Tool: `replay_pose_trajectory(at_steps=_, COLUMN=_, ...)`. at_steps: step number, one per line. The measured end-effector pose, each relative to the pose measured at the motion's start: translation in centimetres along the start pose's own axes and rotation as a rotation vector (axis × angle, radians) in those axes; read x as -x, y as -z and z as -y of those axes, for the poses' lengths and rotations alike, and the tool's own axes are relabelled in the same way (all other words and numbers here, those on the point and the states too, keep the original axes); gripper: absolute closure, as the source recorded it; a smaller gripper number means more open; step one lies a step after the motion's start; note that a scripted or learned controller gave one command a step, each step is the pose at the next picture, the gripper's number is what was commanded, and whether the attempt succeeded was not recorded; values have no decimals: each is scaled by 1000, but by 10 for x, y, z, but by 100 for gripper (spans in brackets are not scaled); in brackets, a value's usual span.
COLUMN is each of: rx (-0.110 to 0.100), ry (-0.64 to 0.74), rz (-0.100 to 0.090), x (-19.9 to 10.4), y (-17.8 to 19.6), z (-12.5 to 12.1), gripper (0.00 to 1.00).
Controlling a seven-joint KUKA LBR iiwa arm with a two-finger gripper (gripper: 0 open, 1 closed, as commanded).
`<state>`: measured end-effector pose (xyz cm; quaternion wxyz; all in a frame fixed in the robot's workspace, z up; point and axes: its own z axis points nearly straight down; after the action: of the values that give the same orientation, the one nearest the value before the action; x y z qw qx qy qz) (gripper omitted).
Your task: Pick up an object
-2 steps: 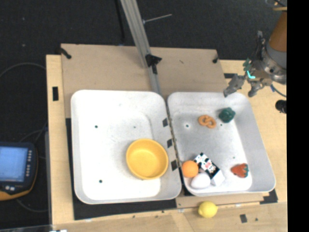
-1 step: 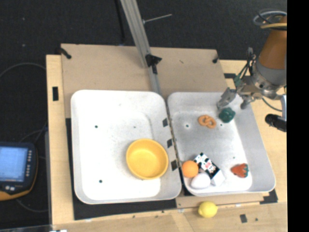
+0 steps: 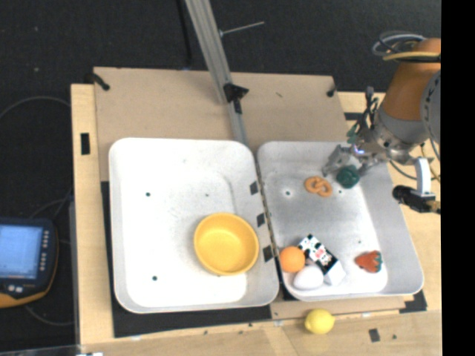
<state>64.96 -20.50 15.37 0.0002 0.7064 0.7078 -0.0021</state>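
Observation:
My gripper (image 3: 344, 163) hangs over the upper right part of the right bin (image 3: 386, 221). A small dark green object (image 3: 346, 176) lies right at its tip, touching or nearly so; whether it is gripped is hidden. An orange pretzel-shaped piece (image 3: 319, 186) lies just to the left of it. Toward the bin's front edge lie an orange ball (image 3: 292, 259), a white egg-shaped thing (image 3: 308, 278), a black-and-white patterned box (image 3: 318, 251) and a red strawberry-like piece (image 3: 368, 261).
A yellow bowl (image 3: 225, 243) sits in the left bin (image 3: 148, 176) near its front right corner. A yellow lemon (image 3: 319, 321) lies on the bench in front of the right bin. A slanted metal pole (image 3: 215, 58) stands behind the bins.

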Motion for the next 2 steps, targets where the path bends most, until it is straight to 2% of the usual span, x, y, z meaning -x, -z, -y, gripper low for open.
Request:
replay_pose_trajectory(at_steps=1, rx=7, ry=-3, rz=3, x=3, y=-35, z=-1, gripper=0)
replay_pose_trajectory(at_steps=2, rx=2, ry=-2, rz=3, x=4, y=-26, z=0, gripper=100)
